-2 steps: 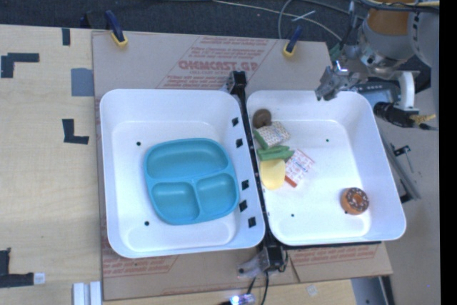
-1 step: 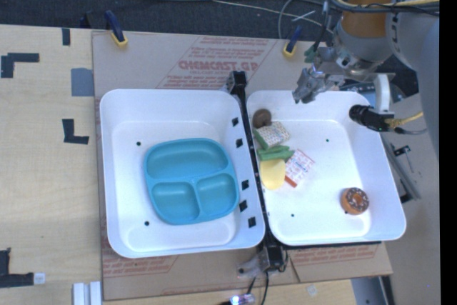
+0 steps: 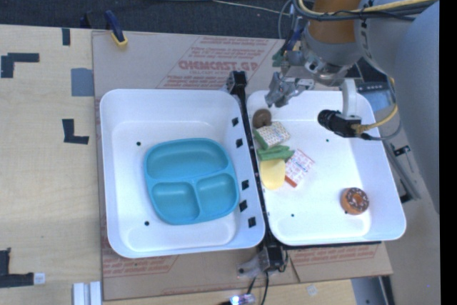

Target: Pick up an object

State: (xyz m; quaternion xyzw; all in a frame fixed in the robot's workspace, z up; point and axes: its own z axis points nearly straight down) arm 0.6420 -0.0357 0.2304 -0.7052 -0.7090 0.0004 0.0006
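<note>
My gripper (image 3: 280, 94) hangs over the back left part of the right bin (image 3: 371, 225), with nothing between its fingers. Just below it lies a small brown ball (image 3: 262, 116). Along the bin's left wall sit a checked cracker-like piece (image 3: 272, 133), a green item (image 3: 275, 152) and a yellow block (image 3: 271, 174). A small white packet with red print (image 3: 298, 168) lies beside the yellow block. A chocolate donut (image 3: 355, 201) rests at the front right of the bin.
The left bin (image 3: 121, 225) holds a blue divided plate (image 3: 191, 179). Black clips line the divider (image 3: 246, 153) between the bins. A cardboard sheet (image 3: 207, 61) lies under both bins, with a clamp (image 3: 114, 28) at its back left corner.
</note>
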